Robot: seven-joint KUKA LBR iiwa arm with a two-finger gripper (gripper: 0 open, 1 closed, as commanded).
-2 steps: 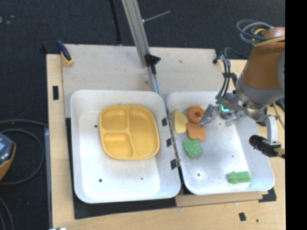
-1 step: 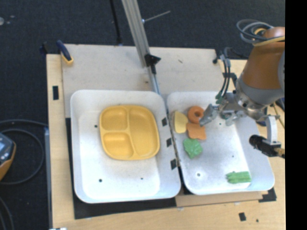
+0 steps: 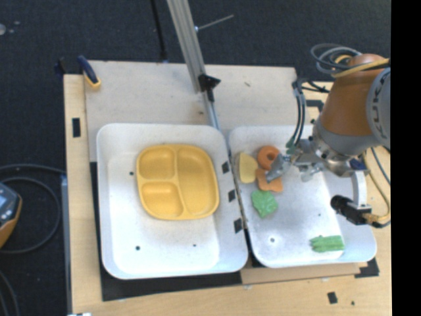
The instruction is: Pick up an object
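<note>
While the gripper [image 3: 281, 166] sits low beside the orange ring [image 3: 267, 155], finger state cannot be told; nothing lifted, pickup not yet done.

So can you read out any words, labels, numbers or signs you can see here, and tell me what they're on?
None: no readable text stands on the yellow tray, the bins, the toys, the bench or the arm.
The device at the left edge: too small and blurred to tell.

text: none I can read | labels: none | brands: none | numbers: none | signs: none legible anywhere on my tabletop or bins
</note>
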